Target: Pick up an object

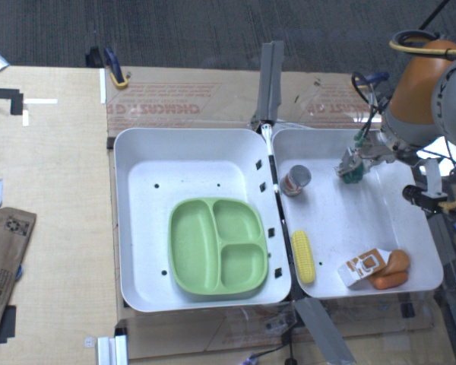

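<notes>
The gripper (pixel 353 167) hangs low in the right bin (pixel 342 219), at about 1 o'clock from the bin's middle, near the far wall. I cannot tell its state, because it looks like one small grey and green lump.

The task names no special object, so there are several candidates in this bin. A small can (pixel 296 179) lies at 9 o'clock from the gripper, close to the divider between the bins. A corn cob (pixel 302 256) lies along the divider at about 7 o'clock. A white carton (pixel 365 266) and an orange sausage-like piece (pixel 389 271) touch each other at 5 o'clock, near the front corner. The left bin (pixel 137 226) bears a green plate (pixel 216 245) with three compartments.

In my judgement the can is the nearest choice. To do it well, the arm should move toward 9 o'clock, stop centred above the can, and come down with room on both sides. The divider is very near there, so a finger could hit it. The corn is also tight against the divider. The carton and the orange piece are harder, because they press together.

Some things are hard to make out. The greenish part at the gripper may be a pad or something small; I cannot say. Whether the can stands or lies is not sure. The arm (pixel 422 90) is cut off at the right edge.
</notes>
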`<state>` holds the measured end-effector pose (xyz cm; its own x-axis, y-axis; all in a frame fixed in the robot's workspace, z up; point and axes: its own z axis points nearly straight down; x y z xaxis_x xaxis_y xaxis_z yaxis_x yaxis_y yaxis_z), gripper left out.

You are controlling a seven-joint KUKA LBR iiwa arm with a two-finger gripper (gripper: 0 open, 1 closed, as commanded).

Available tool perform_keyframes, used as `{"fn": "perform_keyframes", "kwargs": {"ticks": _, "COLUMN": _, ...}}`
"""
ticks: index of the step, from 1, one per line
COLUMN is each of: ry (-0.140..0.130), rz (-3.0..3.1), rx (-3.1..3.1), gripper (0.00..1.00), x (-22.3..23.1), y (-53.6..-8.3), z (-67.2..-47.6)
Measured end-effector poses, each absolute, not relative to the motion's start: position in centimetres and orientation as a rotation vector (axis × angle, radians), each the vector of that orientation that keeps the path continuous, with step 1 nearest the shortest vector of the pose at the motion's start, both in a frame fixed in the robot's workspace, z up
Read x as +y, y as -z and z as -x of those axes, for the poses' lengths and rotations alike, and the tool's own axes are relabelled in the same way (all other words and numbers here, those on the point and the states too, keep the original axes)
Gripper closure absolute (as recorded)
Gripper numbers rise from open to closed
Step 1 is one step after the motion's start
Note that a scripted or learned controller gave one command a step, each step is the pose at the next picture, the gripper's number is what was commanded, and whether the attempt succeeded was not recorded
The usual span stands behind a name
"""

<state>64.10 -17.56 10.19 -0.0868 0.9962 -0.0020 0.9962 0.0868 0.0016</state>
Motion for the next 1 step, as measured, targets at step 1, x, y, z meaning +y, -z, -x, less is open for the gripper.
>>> {"fn": "perform_keyframes", "kwargs": {"ticks": 1, "ry": 0.000, "rz": -2.076, "rx": 2.356, "gripper": 1.00, "x": -13.62, "y": -18.09, "z": -65.94}}
